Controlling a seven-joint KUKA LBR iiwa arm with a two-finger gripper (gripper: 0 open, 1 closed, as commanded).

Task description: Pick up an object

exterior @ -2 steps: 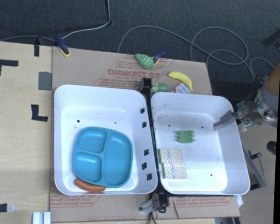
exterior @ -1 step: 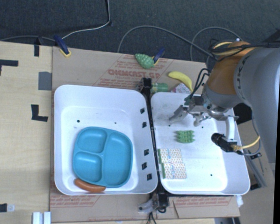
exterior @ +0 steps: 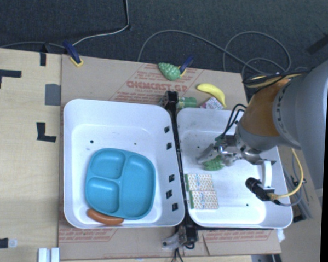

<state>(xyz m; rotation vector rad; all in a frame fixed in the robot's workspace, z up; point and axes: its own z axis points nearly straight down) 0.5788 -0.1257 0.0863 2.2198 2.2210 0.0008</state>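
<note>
The gripper (exterior: pixel 213 156) seems to pinch the small green object (exterior: pixel 212 164) only by its edge, so lifting could drop it.

The grey arm's two-finger gripper (exterior: pixel 213 155) sits low in the right shallow white bin (exterior: pixel 261 217), right against a small green object (exterior: pixel 212 165) — whether it grips it is unclear. A patterned flat packet (exterior: pixel 201 190) lies nearby. The left white bin (exterior: pixel 82 118) holds a blue divided plate (exterior: pixel 120 182) and an orange sausage-shaped toy (exterior: pixel 105 218).
</note>
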